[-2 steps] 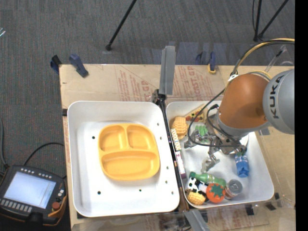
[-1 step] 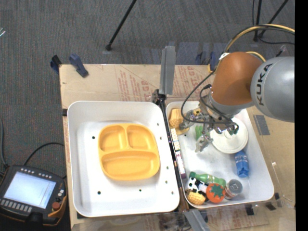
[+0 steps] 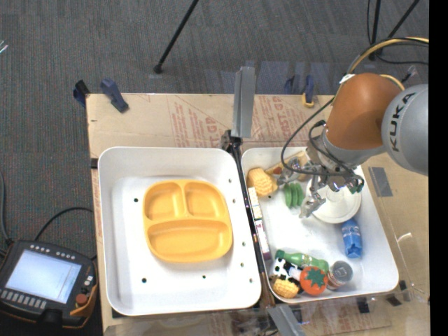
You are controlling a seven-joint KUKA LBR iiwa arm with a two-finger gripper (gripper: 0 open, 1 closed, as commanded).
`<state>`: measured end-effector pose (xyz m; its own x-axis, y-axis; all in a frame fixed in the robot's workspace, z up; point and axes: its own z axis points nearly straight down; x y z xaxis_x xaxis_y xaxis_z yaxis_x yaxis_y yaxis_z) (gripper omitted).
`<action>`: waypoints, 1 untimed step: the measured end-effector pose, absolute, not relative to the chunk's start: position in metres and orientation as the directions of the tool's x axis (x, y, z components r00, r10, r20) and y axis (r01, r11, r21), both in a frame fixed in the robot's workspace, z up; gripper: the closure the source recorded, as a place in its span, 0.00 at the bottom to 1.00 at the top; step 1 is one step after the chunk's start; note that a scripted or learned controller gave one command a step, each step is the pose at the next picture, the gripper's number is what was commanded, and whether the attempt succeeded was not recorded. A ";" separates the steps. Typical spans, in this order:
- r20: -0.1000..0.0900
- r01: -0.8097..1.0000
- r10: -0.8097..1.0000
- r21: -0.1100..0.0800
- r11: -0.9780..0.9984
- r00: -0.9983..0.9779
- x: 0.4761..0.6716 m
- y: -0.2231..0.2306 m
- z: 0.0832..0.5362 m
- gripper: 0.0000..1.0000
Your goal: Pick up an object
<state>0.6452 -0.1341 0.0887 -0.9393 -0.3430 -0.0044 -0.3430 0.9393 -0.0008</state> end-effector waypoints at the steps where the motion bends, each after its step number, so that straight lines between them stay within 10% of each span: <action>1: -0.005 -0.246 -0.246 0.000 0.969 -0.969 0.646 -0.105 0.090 0.00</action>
<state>0.6456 -0.1053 0.0895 -0.9693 -0.2459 -0.0052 -0.2459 0.9693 -0.0001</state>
